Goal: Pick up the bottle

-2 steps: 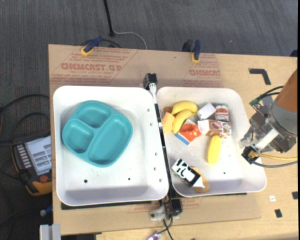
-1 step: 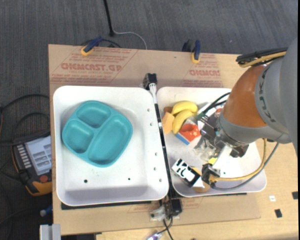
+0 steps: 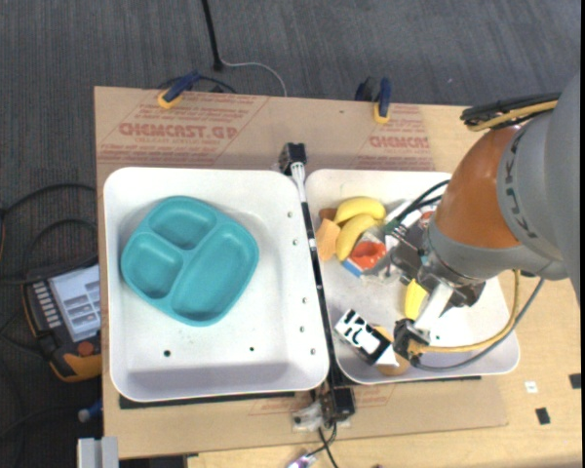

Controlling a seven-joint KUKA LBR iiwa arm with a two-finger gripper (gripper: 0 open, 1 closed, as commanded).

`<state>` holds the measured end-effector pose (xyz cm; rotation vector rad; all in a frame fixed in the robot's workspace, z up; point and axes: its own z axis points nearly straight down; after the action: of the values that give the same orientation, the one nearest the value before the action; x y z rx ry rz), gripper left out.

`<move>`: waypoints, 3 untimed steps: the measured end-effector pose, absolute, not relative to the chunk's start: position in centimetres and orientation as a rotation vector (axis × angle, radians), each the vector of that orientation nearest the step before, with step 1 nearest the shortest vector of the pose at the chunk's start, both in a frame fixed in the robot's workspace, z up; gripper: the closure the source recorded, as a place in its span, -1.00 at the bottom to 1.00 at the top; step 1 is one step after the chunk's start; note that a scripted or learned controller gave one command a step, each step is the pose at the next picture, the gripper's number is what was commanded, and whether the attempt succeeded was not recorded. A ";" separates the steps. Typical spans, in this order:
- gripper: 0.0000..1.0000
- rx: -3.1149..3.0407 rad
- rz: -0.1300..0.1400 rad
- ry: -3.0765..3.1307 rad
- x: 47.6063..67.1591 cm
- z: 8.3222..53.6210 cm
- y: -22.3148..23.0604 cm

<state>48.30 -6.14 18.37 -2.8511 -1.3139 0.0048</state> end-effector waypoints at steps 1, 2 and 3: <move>-1.00 -2.961 0.004 -1.045 48.3 18.4 0.5; -1.00 -2.908 0.001 -1.195 48.3 22.6 -15.5; -1.00 -3.083 0.004 -0.607 48.4 29.1 -20.3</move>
<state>48.36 -20.31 29.12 -3.0829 -0.6069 0.0036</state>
